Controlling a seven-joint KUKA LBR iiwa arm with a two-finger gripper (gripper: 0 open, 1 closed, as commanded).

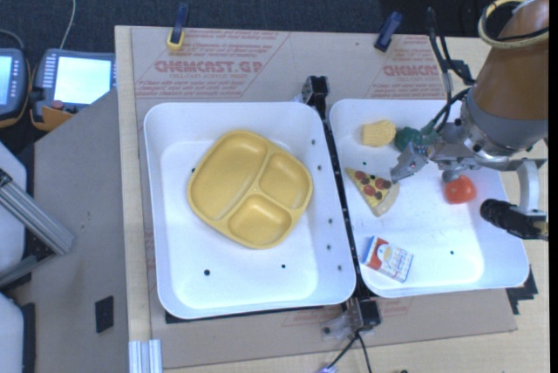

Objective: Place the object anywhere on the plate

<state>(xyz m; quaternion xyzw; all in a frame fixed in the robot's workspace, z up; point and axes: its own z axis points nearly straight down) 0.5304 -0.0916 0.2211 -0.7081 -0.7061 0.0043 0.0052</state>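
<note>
A yellow divided plate (251, 188) lies in the middle of the left bin (200, 275), with nothing on it. The right bin (462, 254) holds a pizza slice (373, 190), a yellow wedge (378, 133), a green item (406, 137), a red tomato-like ball (459, 189) and a small printed carton (387, 259). My gripper (408, 164) hangs over the right bin, just right of and above the pizza slice and below the green item. I see nothing held in it.
The arm's grey and orange body (514, 92) covers the right bin's far right corner. A black part (514, 219) juts over that bin's right rim. The raised divider (336, 188) between the bins runs between gripper and plate.
</note>
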